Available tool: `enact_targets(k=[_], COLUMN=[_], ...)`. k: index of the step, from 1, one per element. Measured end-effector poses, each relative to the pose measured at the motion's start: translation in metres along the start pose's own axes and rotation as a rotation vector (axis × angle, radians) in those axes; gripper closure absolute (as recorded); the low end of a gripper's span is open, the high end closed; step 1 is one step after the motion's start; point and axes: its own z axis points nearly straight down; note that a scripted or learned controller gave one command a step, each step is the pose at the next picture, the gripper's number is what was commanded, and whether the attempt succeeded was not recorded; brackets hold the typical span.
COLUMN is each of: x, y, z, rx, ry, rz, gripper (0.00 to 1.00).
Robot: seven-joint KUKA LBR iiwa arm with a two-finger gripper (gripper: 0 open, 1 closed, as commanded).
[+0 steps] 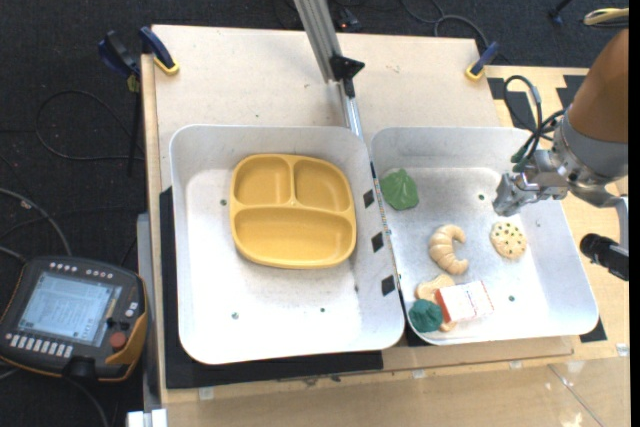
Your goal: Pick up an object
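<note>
One cookie (508,240) in the right bin (560,315) sits just below my gripper (505,200), which hangs close over it toward the bin's far side, nearer it than the croissant (450,248); whether I'm open or closed, can't tell.

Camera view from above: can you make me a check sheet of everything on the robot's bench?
Surface: bench bears two white bins, left bin and right bin.
Job's things: green leaf, croissant, cookie, red-and-white box, green lump, all in right bin.
Clutter: yellow divided plate in left bin.
Gripper: gripper low over right bin, above the cookie; nothing seen held.
Cables: black cables by the arm.
Surroundings: teach pendant on dark floor.
</note>
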Motion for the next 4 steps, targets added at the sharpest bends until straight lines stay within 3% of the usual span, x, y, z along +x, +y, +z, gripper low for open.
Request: enact_targets(k=[1,4], x=[-0.001,0.162], y=[0.004,-0.017], z=[-0.064,-0.050], rx=[-0.001,0.008], ry=[0.000,0.004], rz=[-0.001,-0.006], gripper=[1.00,1.00])
